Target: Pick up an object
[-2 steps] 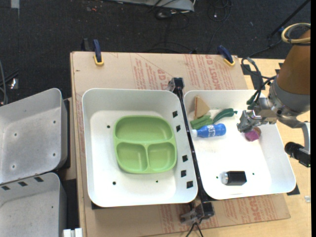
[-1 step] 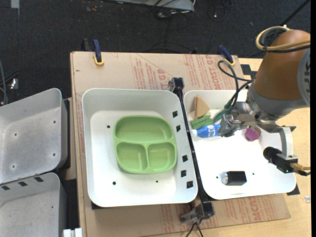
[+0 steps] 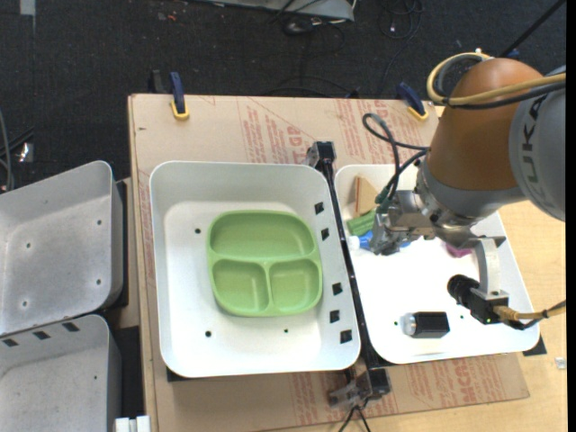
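Gripper [image 3: 389, 238] lowered into the right bin [image 3: 432, 349]; finger state cannot be told. Green item [image 3: 362, 222], possibly a toy, lies just beside it. No object lifted yet.

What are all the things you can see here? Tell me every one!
Bins: two, white, side by side on the bench.
Divided plate: one, light green, three sections, in the middle of the left bin.
Wedge: one, tan, top left of the right bin.
Green thing: one, just below the wedge, partly hidden by the arm.
Blue thing: one, small, beside the green thing, partly hidden.
Pink thing: one, small, right part of the right bin, mostly hidden.
Black block: one, near the right bin's front edge.
Clamps: two, yellow, at the bench's back edge.
Arm: one, grey with an orange band, over the right bin.
Pincer: one, low over the right bin's left part.
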Controlling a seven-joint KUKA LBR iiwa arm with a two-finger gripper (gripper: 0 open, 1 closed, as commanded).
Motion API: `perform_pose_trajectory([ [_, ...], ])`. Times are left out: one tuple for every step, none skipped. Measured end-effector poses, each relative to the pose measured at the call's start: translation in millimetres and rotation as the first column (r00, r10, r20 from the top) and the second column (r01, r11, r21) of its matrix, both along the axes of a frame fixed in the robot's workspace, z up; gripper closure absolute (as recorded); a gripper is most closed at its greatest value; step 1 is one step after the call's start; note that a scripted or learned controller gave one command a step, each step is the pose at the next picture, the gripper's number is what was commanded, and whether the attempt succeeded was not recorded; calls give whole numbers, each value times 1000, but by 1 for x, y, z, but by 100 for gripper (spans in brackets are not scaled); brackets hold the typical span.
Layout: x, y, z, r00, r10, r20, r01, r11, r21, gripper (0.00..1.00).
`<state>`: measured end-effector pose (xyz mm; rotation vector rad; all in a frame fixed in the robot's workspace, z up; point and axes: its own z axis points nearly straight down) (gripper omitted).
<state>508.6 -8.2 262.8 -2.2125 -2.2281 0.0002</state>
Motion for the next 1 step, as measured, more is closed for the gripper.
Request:
perform_pose_trajectory([
  [-2, 57, -16, 1000, -1, -1, 1, 1000, -1, 100],
])
